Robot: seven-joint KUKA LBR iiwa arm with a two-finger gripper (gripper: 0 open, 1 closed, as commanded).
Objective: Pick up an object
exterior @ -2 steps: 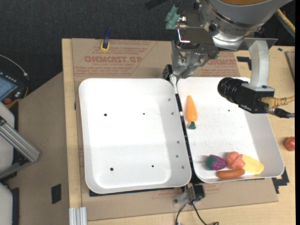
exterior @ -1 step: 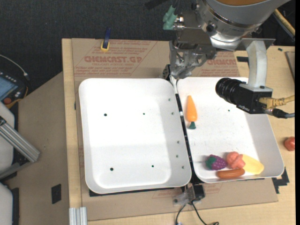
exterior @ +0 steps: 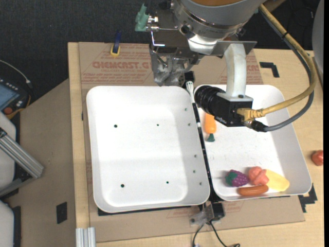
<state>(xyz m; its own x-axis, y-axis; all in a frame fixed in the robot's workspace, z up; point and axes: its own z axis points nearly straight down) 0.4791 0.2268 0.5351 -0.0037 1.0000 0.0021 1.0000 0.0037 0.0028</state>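
Hovering above the back edge of the left bin (exterior: 103,138), near the seam with the right bin (exterior: 293,153) — end effector (exterior: 172,71) too tangled in its own metalwork to tell open from closed, nothing visibly held. Nearest pick: the orange carrot (exterior: 209,124) just across the seam from the left bin; grape bunch (exterior: 237,178), pink piece (exterior: 258,175), yellow piece (exterior: 277,181) and sausage (exterior: 252,191) clustered farther off, toward the front. Best to centre squarely over the carrot — clear of the bin wall and the black camera (exterior: 221,107) above it — before descending.

Brown cardboard sheet (exterior: 128,53) (red lettering) under two white bins (exterior: 103,138).
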